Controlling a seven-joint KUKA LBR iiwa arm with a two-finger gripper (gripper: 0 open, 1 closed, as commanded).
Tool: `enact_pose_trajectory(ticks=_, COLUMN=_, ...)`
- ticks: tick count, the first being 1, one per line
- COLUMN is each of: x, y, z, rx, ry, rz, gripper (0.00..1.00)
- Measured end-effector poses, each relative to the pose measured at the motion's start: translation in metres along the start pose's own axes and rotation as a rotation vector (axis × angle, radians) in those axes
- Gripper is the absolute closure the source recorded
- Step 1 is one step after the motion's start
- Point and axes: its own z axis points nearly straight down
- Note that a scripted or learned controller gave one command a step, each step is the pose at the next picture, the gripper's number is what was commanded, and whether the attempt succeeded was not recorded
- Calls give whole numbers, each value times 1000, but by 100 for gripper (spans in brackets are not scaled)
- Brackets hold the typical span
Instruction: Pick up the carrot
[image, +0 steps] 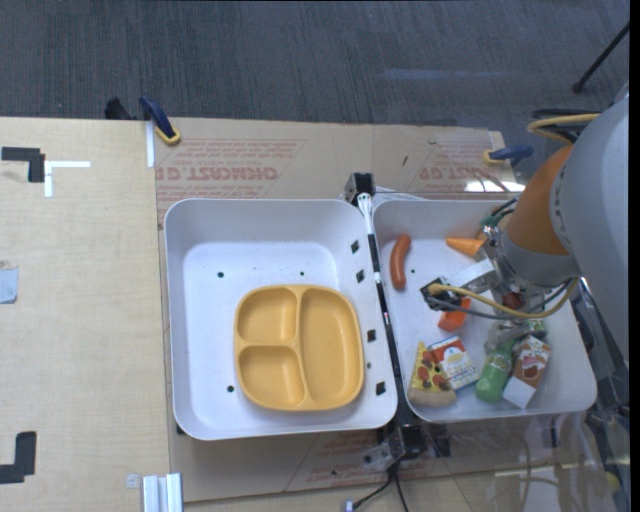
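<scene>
The carrot (464, 245), an orange cone, lies near the far edge of the right bin (430, 225), its thick end tucked under the arm. My gripper (507, 296) hangs over the right half of that bin, just to the near right of the carrot. The grey wrist with its orange band covers it from above, and I see nothing held.
In the right bin there are also a red sausage (400, 261) by the left wall, a small red-orange piece (453, 320), a pizza-slice box (438, 373), a green bottle (493, 376) and a small carton (529, 365). The left bin (200, 300) holds a yellow divided plate (298, 347).
</scene>
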Motion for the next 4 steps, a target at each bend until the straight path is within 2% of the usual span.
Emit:
enact_pose_trajectory(ticks=1, x=64, y=22, z=-1, rx=-2, ry=2, rz=-52, gripper=0)
enact_pose_trajectory(ticks=2, x=15, y=30, z=-49, rx=0, ry=0, rz=-57, gripper=0)
enact_pose_trajectory(ticks=3, x=40, y=62, z=0, rx=19, ry=5, rz=77, gripper=0)
enact_pose_trajectory(ticks=4, x=-23, y=23, z=0, rx=2, ry=1, rz=90, gripper=0)
